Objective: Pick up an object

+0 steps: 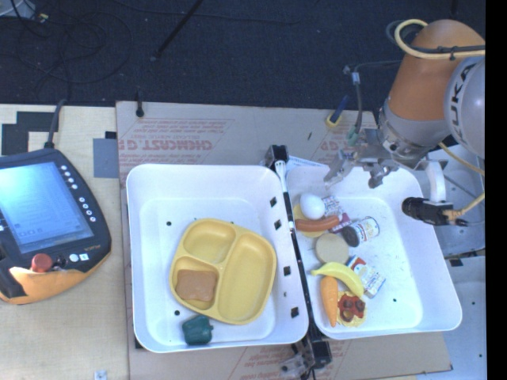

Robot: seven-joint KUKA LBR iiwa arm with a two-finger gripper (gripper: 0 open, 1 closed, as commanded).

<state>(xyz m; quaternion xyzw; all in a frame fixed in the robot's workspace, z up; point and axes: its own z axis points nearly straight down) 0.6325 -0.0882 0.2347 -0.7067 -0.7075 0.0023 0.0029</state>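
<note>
You see the arm (432, 70) reaching from the right, its pincer (358, 171) hanging above the right bin's (432, 291) far edge, fingers apart, holding nothing. The white egg (312, 207) lies just below-left of it, beside the sausage (315, 226).

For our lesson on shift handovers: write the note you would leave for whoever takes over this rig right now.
Gripper: open, hovering over the far edge of the right bin, holding nothing.
Right bin: white egg, hot dog, banana, carrot, small can.
Left bin: yellow divided plate with a brown piece; green item beside it.
Done: nothing picked.
Left: descend, grasp one object, lift.
</note>
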